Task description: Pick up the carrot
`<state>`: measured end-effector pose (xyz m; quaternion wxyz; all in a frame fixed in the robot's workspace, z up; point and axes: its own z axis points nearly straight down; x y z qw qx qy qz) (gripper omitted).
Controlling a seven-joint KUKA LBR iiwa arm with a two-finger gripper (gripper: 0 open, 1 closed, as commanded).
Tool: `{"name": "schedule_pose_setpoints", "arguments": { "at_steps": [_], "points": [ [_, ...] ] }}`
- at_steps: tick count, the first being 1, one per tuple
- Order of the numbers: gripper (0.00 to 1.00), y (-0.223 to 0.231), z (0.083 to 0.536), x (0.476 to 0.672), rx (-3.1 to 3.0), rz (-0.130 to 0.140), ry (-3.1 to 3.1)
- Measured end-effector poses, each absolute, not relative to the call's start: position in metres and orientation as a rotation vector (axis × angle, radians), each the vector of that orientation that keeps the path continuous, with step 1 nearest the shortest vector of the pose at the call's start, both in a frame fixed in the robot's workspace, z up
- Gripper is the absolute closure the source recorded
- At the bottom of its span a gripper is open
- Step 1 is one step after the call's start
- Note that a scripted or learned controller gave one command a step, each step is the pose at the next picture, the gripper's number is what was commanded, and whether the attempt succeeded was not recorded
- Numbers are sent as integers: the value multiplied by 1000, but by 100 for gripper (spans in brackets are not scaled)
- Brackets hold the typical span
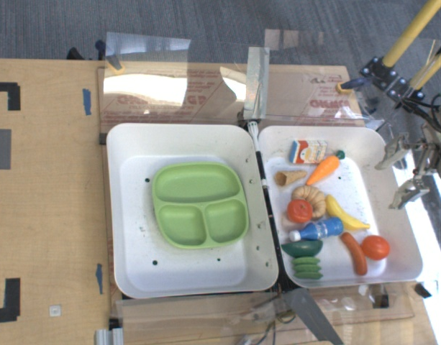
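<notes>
The carrot is orange with a small green top at its upper right end. It lies tilted in the upper middle of the right white bin. A white and orange carton sits just above it. A tan cone lies to its left and a beige pastry just below it. Nothing covers the carrot.
Also in the right bin are a red tomato, banana, blue bottle, sausage, orange ball and green vegetables. The left bin holds a green divided plate. Metal clamps and a yellow pole stand at the right.
</notes>
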<state>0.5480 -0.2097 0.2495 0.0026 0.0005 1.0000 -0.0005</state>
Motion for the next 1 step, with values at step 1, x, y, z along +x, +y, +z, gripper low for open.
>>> {"name": "schedule_pose_setpoints", "arguments": {
  "at_steps": [1],
  "points": [
    [0, -204, 102, 562, 107, 7, 3150]
  ]
}}
